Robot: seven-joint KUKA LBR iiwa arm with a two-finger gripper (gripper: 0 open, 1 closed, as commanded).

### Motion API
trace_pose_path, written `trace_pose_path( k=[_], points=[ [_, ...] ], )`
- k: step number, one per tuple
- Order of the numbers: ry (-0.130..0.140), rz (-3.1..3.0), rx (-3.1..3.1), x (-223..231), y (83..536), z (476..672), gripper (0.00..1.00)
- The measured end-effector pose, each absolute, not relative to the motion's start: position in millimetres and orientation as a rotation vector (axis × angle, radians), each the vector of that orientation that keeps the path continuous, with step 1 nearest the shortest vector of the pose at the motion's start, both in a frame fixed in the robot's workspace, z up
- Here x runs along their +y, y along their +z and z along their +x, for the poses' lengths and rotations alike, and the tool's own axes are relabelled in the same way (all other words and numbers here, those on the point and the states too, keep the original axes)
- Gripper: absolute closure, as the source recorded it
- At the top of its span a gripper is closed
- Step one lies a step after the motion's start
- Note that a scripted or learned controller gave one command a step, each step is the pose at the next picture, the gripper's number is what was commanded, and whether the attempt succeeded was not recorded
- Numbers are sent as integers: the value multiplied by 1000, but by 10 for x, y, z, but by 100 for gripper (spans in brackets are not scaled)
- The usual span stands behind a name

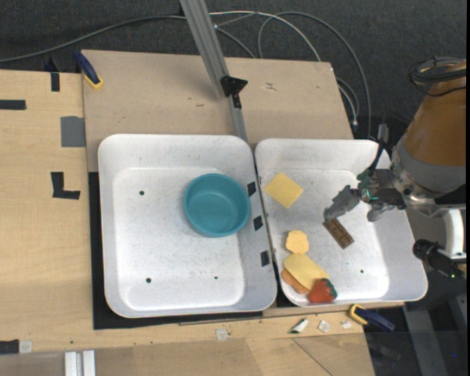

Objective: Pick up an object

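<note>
My gripper (pixel 356 206) hangs over the right bin (pixel 392 284), its two grey fingers spread apart with nothing between them. Just below the left finger lies a small brown bar (pixel 338 233) on the bin floor. A yellow square block (pixel 283 190) sits at the bin's upper left. Lower down rest a small orange-yellow piece (pixel 297 243), a yellow wedge (pixel 303 270) on an orange slab, and a red piece (pixel 322 291). A teal bowl (pixel 215 204) stands in the left bin (pixel 141 233).
A grey metal pole (pixel 211 41) slants down from the top to the gap between the bins. Cables loop across the dark area behind the bench. Yellow-blue clamps (pixel 88 69) grip the board's corners. The arm's orange band (pixel 439 124) looms at the right.
</note>
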State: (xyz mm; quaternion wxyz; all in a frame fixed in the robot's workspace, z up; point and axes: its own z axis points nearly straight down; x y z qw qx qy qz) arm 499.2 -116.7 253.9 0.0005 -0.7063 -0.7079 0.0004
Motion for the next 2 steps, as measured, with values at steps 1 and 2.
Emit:
trace_pose_path(
  k=[1, 2],
  points=[
    [1, -2218, -2223, -1168, 2540, 4992, 0],
    [8, -2216, -2218, -1160, 1902, 5017, 0]
  ],
)
